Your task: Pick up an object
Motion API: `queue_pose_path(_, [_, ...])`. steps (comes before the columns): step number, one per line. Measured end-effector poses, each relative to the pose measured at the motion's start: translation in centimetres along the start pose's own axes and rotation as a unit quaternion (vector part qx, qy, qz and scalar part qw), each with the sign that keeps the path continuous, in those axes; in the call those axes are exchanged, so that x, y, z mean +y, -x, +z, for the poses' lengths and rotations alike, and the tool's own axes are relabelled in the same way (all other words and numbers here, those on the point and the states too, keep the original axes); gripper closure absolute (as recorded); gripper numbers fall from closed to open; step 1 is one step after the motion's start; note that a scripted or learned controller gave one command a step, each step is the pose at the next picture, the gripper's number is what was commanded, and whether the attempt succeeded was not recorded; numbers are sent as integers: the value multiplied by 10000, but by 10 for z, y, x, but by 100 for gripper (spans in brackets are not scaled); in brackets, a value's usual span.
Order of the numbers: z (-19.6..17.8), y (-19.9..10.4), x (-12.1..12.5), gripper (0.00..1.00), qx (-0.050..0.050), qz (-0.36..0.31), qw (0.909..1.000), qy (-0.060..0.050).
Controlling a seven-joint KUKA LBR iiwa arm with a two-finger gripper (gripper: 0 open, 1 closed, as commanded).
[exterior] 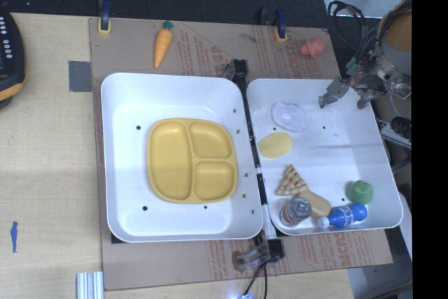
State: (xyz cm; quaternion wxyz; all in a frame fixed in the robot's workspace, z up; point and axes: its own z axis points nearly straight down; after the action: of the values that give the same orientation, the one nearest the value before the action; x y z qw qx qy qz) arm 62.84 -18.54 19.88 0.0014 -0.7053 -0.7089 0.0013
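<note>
Cardboard-covered bench [210,45], yellow divided plate [191,160] in left bin [119,150], gripper [348,92] spread open, holding nothing, above right bin [336,136], clear cup [289,116] nearby

Legible text: none confirmed. Cardboard sheet [210,52] under the bins carries faint reddish printed lettering, top edge near the carrot [162,44] and again along bottom right strip [336,248]; chars too blurred/small to read. Dark device [10,52] at left edge of bench has rows of small buttons, markings not resolvable. No brand, nos. or signs made out.
</note>
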Motion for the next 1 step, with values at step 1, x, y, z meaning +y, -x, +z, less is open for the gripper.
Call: queue_pose_path(1, [28,-98,-80,0,26,-34,10000,-52])
